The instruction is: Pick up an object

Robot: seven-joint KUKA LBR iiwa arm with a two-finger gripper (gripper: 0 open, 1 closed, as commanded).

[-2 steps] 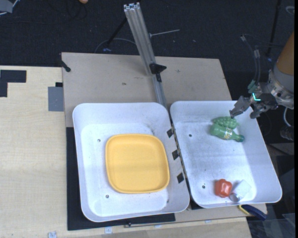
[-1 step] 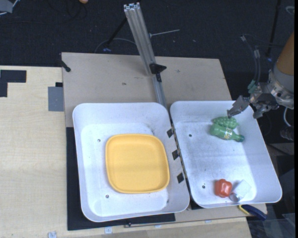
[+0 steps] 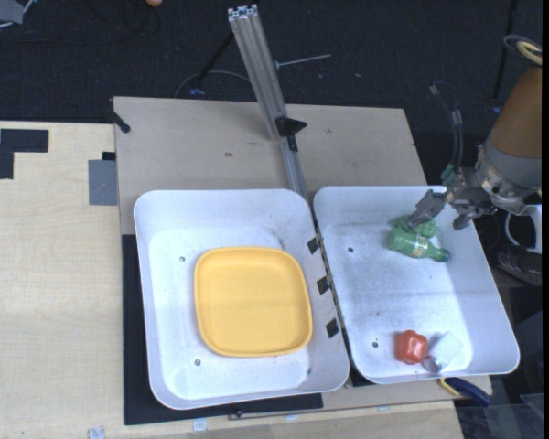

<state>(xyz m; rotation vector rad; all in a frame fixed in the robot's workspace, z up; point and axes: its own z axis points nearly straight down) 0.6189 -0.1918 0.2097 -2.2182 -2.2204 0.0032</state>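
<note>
Far to the left of my hand, in the left bin (image 3: 156, 245), a yellow plate (image 3: 252, 300) lies flat in the middle; it is wide and low, so I judge it a poor thing for two fingers to take from above, and it makes sense that the arm does not work there. Between the two bins some small black clips (image 3: 322, 284) join the rims, probably so that the bins do not slide on the counter (image 3: 201, 144). In the right bin (image 3: 494, 309), just under and slightly left of the hand, a green object (image 3: 417, 241) lies on its side near the far wall; I think this is the thing the program aims at. My hand (image 3: 446, 204) stands over its upper end with the fingers spread apart, one dark finger (image 3: 427, 205) touching or almost touching the green object, but I do not see the object between the fingers, so nothing is held yet. Well toward the near side from the hand, a small red object (image 3: 410, 346) rests beside a pale clear thing (image 3: 444, 348) at the bin's near wall, where a grasp looks harder to me.
</note>
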